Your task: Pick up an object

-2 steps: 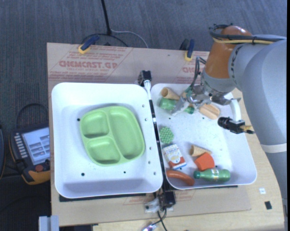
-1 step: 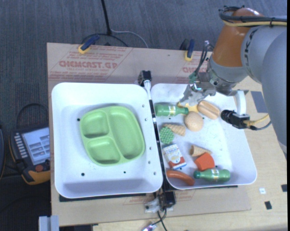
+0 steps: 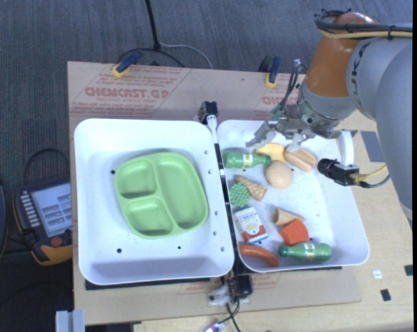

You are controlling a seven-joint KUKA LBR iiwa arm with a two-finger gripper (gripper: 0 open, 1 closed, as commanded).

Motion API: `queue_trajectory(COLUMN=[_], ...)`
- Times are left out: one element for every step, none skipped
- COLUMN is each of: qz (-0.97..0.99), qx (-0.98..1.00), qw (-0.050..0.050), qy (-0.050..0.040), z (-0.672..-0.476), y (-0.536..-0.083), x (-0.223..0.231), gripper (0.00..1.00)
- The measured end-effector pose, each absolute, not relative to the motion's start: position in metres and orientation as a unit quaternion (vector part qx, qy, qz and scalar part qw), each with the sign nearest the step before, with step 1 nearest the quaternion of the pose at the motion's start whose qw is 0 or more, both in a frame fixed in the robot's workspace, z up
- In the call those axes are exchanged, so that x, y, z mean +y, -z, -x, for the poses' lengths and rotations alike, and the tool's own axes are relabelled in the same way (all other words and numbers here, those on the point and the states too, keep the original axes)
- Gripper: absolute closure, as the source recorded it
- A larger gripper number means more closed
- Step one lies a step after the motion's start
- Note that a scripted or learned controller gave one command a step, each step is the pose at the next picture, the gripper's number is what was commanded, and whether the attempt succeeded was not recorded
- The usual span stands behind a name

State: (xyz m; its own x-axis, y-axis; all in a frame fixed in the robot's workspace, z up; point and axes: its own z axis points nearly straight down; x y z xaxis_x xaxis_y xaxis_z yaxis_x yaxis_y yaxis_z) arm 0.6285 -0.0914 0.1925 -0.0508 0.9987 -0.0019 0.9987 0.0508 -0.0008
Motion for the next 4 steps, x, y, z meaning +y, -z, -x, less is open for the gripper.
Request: queue_trajectory(qz=[-0.717,-0.717,-0.74,-0.797], qx=[0.697,0.697,0.673,0.604], qw=[0.002,0.005,0.001,-0.001], qy=[-0.0008,-0.0006,0.0004,0.0008], z=[-0.601,-0.601,-0.58,-0.58], y=[-0.088,-0.099,-0.148,-0.153], x=[-0.147,-0.149,-0.153,-0.102], gripper=[0.0,1.0,1.0,1.0])
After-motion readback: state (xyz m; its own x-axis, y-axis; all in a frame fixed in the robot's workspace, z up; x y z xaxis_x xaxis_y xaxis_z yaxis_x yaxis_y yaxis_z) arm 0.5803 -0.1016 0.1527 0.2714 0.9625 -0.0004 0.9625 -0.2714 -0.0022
